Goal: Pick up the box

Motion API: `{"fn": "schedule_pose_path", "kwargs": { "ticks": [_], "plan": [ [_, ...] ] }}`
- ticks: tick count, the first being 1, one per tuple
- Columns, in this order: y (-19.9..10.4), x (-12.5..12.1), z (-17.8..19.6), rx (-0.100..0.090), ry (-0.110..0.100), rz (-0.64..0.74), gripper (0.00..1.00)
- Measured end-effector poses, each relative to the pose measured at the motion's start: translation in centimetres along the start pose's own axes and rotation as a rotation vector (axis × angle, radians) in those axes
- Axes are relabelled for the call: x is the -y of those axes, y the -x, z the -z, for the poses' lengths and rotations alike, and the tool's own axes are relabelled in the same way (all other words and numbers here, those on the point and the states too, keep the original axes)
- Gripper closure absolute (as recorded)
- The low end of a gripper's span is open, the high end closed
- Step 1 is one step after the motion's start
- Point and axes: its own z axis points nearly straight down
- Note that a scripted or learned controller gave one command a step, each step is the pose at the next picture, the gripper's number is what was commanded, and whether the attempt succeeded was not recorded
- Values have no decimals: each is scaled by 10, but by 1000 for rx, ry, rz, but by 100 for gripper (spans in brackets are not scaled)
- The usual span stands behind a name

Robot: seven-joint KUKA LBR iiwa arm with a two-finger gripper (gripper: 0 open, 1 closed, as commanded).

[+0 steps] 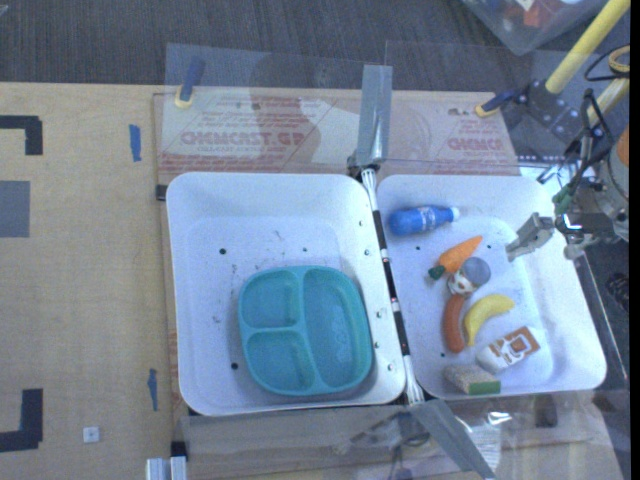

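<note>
We are finding the box (512, 348) lying flat near the front right corner of the right bin (590, 368), well apart from the tool (545, 233), which is hanging over that bin's right rim further back. Between the two we are seeing bare white floor and the tip of the banana.

Going left to right, we are looking first at the pale wooden bench (80, 268), marked with black and blue tape. The left bin (190, 218) is a shallow white tray with rounded corners and dark specks on its floor; a teal plastic divided plate (303, 330) with three compartments is sitting in its front half. Behind both bins a sheet of printed cardboard (250, 133) is lying under clear film.

In the right bin we are seeing a blue bottle (420, 218) on its side with a white cap, an orange toy carrot (458, 254), a small grey and white rounded object (468, 274) that we cannot identify, a reddish sausage shape (455, 323) touching a yellow banana (487, 313), and a tan block with a green end (473, 379) at the front wall. The box is small, white and orange, with print too small to read.

The tool is grey metal, one finger jutting left above the bin. We are seeing nothing between its fingers, and we cannot tell how far apart they are standing.
</note>
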Motion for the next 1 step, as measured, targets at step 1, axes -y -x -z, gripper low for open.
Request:
{"fn": "schedule_pose_path", "kwargs": {
  "ticks": [1],
  "plan": [
    [-36, -23, -136, 0, 0, -134, 0]
  ]
}}
